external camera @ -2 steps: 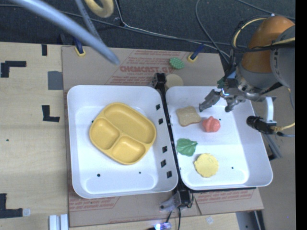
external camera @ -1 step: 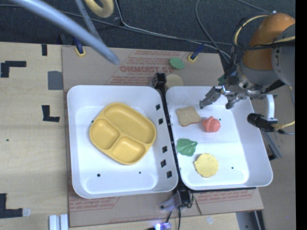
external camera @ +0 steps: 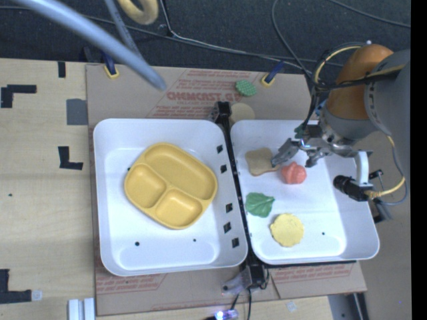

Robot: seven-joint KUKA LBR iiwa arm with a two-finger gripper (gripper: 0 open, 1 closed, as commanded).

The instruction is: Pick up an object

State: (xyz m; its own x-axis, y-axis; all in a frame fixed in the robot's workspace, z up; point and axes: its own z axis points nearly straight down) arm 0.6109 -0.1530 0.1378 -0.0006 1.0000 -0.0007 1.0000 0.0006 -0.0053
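1. The gripper [external camera: 298, 153] hangs low over the right bin [external camera: 347, 235], its dark fingers spread apart with nothing between them.
2. Just beside its tips lies a small red object [external camera: 293, 174], rounded and matte, like a soft toy tomato or strawberry. It sits in the upper middle of the right bin, apart from the fingers.
3. To its left, touching or nearly touching it, is a flat tan piece [external camera: 258, 161], irregular, like a slice of toy bread, close to the divider between the bins.
4. Lower down sit a green leaf-shaped piece [external camera: 259, 204] and a round, bumpy yellow piece [external camera: 287, 229], near each other, with bare white floor to their right.
5. The left bin [external camera: 113, 199] holds a yellow compartment tray [external camera: 171, 185], smooth plastic, three sections, set at a slant in the middle with open floor around it.
6. Both bins are shallow, glossy white, with rounded corners, resting on brown cardboard [external camera: 193, 92].
7. A small green textured disc [external camera: 245, 87] lies on the cardboard beyond the bins.
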